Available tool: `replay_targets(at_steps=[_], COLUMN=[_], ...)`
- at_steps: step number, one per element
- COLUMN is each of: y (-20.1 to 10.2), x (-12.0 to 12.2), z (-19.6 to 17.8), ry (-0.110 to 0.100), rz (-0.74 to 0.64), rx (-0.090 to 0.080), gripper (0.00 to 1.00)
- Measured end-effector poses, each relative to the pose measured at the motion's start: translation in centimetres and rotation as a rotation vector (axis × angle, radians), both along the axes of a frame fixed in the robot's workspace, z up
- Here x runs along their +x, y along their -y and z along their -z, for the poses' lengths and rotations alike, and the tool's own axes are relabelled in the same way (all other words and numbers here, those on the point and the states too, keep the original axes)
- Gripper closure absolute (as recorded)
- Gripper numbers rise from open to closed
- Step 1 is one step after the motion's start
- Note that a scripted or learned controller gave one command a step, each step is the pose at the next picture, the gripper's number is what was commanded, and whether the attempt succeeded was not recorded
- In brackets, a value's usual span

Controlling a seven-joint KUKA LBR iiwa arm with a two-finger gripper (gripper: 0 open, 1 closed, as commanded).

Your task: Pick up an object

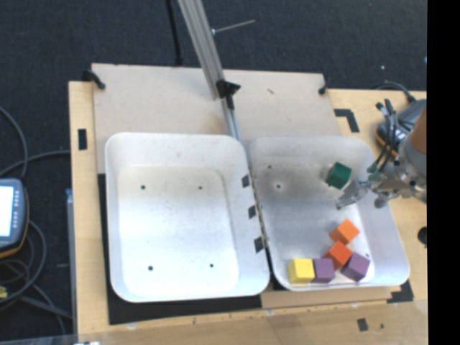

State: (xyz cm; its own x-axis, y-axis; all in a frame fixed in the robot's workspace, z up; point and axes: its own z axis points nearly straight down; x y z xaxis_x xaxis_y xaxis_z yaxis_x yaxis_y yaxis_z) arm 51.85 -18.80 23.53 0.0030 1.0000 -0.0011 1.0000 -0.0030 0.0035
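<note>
In the right bin [295, 157] lie several small blocks. A green block [338, 175] sits alone toward the bin's far right. Along the near right corner are an orange block [346, 231], a red-orange block [338, 253], a yellow block [302, 269] and two purple blocks [324, 269] [355, 266]. My gripper [364, 196] reaches in from the right, over the bin's right side, just below and right of the green block. Its two fingers stand apart and open, with nothing between them.
The left bin [122, 192] stands beside the right one, their rims touching at the middle. A slanted metal rail [205, 42] rises behind the bins. A tablet-like device [11, 214] and cables lie off the bench at the left.
</note>
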Motion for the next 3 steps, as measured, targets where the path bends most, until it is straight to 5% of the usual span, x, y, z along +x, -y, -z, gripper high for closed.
replay_targets(at_steps=[1,2,3], y=[1.7,1.8,-3.6], x=[-0.1,0.1,5.8], z=[14.0,12.6,2.9], ry=[0.001,0.007,0.008], rz=[-0.001,0.004,-0.012], rx=[-0.003,-0.003,-0.001], gripper=[0.0,1.0,1.0])
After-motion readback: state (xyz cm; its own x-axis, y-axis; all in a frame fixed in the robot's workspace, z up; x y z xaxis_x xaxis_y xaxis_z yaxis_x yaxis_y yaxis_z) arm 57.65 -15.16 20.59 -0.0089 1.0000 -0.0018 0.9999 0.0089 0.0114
